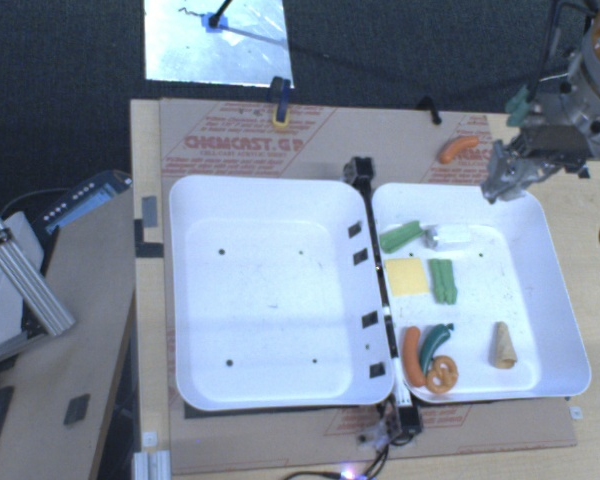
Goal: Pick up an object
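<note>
I see gripper over far right corner of right bin, above rim; can't tell from here if jaws wide or narrow, nothing visibly between them. Right bin contents: green pod near far left, clear pale piece just beside it, yellow square, green block, orange sausage touching pretzel, dark green pepper, tan cone. Another orange sausage-like item lies outside bin on board (beside gripper). Left bin sits alongside
</note>
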You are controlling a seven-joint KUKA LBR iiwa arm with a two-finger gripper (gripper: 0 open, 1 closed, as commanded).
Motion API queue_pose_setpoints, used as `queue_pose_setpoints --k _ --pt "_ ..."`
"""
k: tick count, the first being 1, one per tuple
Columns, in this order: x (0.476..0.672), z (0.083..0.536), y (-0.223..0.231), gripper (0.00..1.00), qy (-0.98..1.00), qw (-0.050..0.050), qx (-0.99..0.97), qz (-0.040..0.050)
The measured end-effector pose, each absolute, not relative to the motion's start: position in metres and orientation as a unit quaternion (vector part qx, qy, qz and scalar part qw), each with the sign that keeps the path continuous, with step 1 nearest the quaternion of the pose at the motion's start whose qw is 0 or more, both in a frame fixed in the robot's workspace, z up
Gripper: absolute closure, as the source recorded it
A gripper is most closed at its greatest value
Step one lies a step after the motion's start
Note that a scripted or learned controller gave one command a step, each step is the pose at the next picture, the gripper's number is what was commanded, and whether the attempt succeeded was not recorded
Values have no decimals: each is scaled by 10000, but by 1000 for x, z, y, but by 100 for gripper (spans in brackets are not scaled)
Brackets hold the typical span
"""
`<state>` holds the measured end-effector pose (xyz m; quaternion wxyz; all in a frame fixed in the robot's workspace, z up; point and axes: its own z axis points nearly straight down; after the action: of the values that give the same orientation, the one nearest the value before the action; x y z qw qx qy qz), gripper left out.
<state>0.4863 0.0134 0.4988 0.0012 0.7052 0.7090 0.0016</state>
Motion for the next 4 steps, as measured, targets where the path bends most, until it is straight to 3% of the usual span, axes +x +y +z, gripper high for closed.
queue_pose_setpoints --k 4 --pt "486 535 85 100 7090 5 7052 16"
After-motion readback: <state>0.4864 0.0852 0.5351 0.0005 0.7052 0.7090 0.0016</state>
